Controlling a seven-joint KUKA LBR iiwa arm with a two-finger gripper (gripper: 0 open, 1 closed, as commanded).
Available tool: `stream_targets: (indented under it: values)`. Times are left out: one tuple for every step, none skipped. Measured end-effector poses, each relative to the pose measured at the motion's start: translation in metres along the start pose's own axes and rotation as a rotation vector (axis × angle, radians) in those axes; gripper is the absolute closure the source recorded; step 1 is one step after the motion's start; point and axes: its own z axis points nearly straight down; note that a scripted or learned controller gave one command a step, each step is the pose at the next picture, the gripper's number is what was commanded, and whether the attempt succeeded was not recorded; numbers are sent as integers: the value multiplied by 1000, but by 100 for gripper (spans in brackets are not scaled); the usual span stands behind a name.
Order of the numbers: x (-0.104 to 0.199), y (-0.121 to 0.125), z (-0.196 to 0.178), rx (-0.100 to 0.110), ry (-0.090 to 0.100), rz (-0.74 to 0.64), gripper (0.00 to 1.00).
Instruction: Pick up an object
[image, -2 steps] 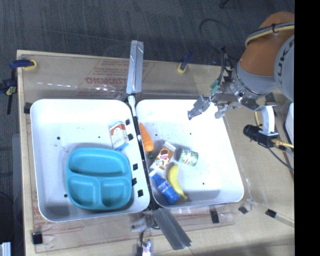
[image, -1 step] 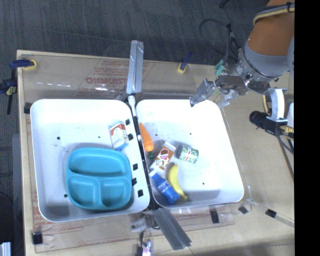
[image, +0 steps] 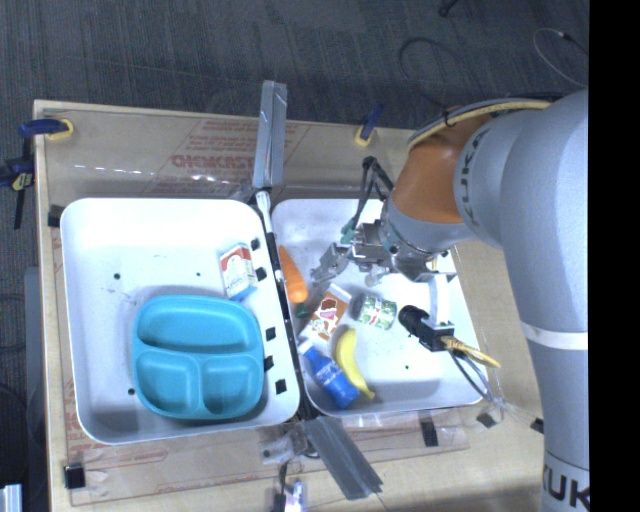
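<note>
Lying at the right bin's (image: 412, 366) near end, a banana (image: 348, 362) touches a blue bottle (image: 328, 379). Beyond them sit a packet (image: 325, 318) and a can (image: 378, 312). Farther back, the gripper (image: 328, 268) hangs low; the carrot (image: 292, 279) lies just left of its tip, ungripped. Whether the gripper is open or closed cannot be told.

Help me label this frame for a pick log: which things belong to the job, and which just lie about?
Job, likely: gripper; the right bin it reaches into; carrot, banana, blue packet and green-and-white can in that bin.
Lying about: blue tray and small carton, both in the left bin.
</note>
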Motion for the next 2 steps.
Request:
stream_targets:
  values:
    - [-51, 5, 35, -17, 2, -184, 0]
    - [-73, -27, 47, -43, -8, -382, 0]
